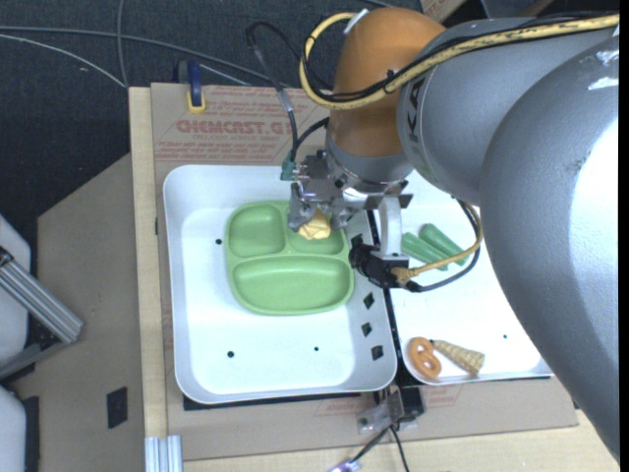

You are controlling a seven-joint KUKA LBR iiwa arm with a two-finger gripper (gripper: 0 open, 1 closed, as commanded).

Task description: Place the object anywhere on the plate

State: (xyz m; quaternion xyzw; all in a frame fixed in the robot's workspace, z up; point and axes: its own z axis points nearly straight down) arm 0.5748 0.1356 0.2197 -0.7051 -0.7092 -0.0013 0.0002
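1. The green plate (290,264) lies in the left white bin (197,293), and serves here as the landmark. It has two small upper compartments and one wide lower one.
2. The gripper (314,212) hangs over the plate's upper right compartment, with a pale yellow object (315,228) right at its tip.
3. Whether the fingers are spread, closed, or clamped on the object I cannot tell; the wrist hides them.
4. The object seems to sit at or just above the plate's upper right compartment, close to the rim.
5. Risk: so near the rim, a release could let the object roll off into the bin.
6. Risk: if it sticks to the fingers, lifting would carry it away from the plate.
7. Right of the plate, in the other bin (491,308), lie green sticks (432,244), a pretzel (425,358) and a cone (460,355).
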